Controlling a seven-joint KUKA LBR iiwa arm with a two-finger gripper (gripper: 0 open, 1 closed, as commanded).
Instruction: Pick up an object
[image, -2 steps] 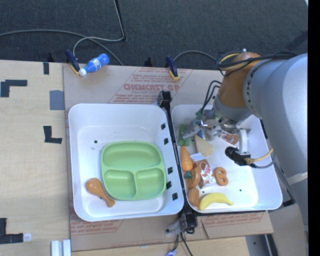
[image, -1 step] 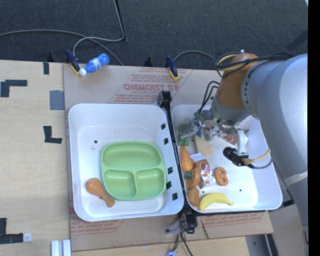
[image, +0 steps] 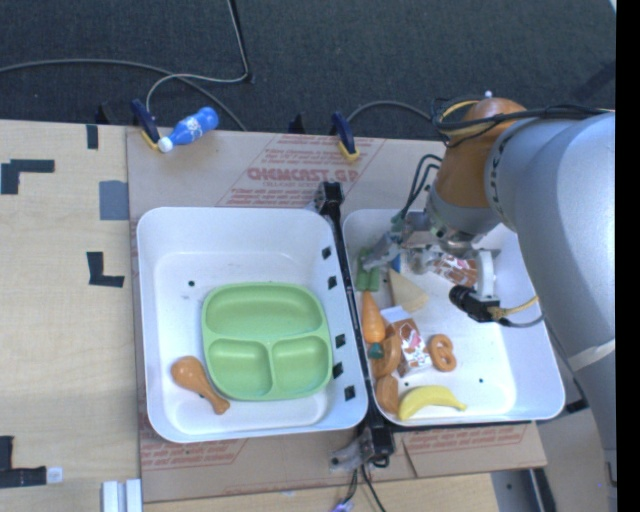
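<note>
My gripper (image: 386, 256) is down in the back left part of the right bin (image: 520, 385), under the orange wrist band. It hangs just above a pale cheese wedge (image: 408, 292) and behind an orange carrot (image: 372, 318) that lies along the bin's left wall. Further forward lie a red-and-white packet (image: 408, 346), a brown pretzel (image: 441, 352) and a yellow banana (image: 430, 402). A small patterned item (image: 458, 268) sits right of the gripper, partly covered by the wrist. Nothing can be seen held.
The left bin (image: 165, 250) holds a green divided plate (image: 265, 338) and a brown drumstick (image: 198, 383) at its front left. A blue-and-white bottle (image: 190, 127) and a clamp (image: 345, 137) lie on the cardboard behind the bins. The arm's bulk covers the right bin's right side.
</note>
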